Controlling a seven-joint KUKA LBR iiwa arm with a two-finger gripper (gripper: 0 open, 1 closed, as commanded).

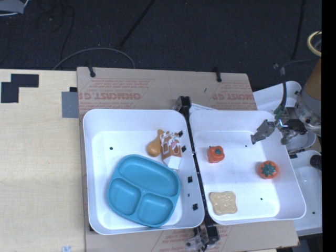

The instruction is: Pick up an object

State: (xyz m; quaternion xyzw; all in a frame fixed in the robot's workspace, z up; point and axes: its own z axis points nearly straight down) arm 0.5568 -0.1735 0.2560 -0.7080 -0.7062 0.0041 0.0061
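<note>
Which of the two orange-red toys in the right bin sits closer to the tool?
The one with the green top, by the right bin's right wall. It lies just below the tool; the other sits near the divider, further left.

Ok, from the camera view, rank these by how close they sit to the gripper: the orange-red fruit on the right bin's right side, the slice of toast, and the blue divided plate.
Measured from the gripper:
1. Orange-red fruit, just below it on the right bin's right side.
2. Toast slice, at that bin's near-left corner.
3. Blue divided plate, across the divider in the left bin.
</note>
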